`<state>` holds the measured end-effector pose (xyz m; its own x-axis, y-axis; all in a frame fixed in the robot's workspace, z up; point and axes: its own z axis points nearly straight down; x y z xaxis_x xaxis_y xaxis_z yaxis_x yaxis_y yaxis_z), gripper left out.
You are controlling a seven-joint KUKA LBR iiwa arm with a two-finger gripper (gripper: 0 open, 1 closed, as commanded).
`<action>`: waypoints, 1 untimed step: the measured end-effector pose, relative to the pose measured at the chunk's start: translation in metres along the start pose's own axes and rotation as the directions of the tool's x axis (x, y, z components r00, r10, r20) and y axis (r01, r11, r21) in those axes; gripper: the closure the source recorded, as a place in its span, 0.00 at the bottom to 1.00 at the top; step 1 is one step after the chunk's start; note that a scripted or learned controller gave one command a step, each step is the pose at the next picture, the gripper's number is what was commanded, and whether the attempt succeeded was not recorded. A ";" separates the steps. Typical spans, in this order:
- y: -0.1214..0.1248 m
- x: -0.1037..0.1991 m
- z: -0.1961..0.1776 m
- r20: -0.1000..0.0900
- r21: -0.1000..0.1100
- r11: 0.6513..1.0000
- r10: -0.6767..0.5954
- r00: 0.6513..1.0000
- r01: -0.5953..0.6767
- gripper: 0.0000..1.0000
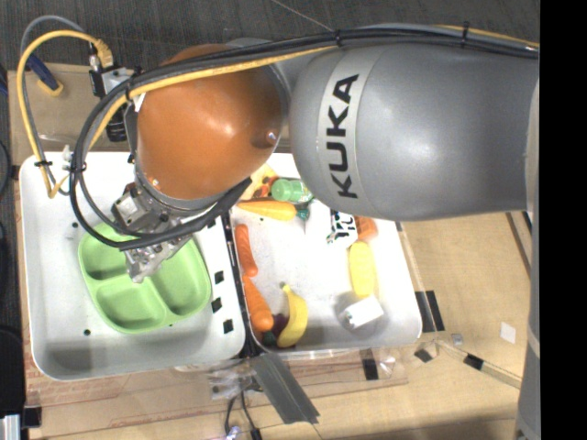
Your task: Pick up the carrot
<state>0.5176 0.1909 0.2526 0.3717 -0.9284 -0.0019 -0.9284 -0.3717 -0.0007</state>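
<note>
The grey arm (pixel 413 117), smooth and rounded with an orange band, hangs over the left bin (pixel 55 337), a shallow white plastic tray holding a glossy green divided plate (pixel 183 287). The claw (pixel 147 257) hovers over that plate; I cannot tell how it is set. In the right bin (pixel 404 324) the carrot (pixel 254 302) lies along the left wall, beside a banana (pixel 293 317). It looks light, stiff and slick, likely toy plastic; grip across its thicker middle.

arm (pixel 394 108) cut off at right, covering both bins' far parts
</note>
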 end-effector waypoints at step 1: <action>0.029 -0.043 0.053 0.000 -0.004 0.996 0.086 0.996 -0.086 1.00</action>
